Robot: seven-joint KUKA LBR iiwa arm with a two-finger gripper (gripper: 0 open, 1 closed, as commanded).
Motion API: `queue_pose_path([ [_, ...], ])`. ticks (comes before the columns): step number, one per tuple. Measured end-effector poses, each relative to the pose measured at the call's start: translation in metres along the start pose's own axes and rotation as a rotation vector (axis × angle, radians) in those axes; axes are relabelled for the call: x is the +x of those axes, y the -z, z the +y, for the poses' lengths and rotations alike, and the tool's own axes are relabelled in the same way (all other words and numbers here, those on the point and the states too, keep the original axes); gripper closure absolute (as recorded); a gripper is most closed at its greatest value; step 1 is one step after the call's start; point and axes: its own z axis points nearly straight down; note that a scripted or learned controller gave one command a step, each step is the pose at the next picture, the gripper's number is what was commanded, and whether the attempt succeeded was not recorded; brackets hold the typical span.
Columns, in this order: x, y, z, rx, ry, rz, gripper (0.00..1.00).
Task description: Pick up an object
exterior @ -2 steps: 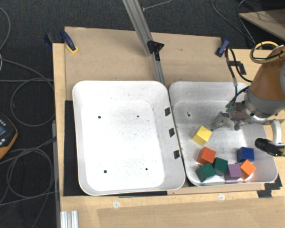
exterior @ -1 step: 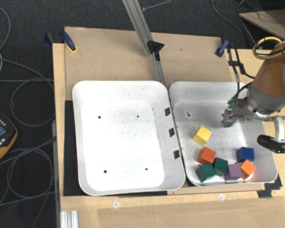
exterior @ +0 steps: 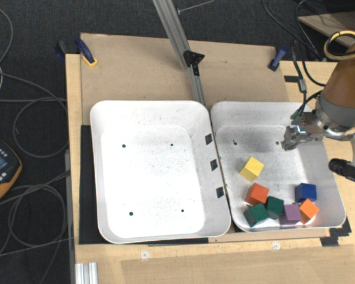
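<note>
Overhead, the camera view shows the pincer [exterior: 291, 138] hanging over the upper right part of the right bin [exterior: 228, 123], above bare white floor; whether it is clenched or released cannot be told, and no block sits in it. Nearest to it lies a yellow block [exterior: 252, 168], alone near the bin's middle. Toward the near edge cluster an orange-red block [exterior: 258, 193], two green blocks [exterior: 266, 210], a purple block [exterior: 291, 213], an orange block [exterior: 309, 208] and a blue block [exterior: 306, 191]. Beside it on the counter [exterior: 136, 61] sits the left bin [exterior: 100, 123].
</note>
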Motion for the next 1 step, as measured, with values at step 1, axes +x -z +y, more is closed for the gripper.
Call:
queue_pose_path([
  [1, -0.0002, 0.0478, 0.0020, -0.001, 0.000, -0.001, 1.00],
])
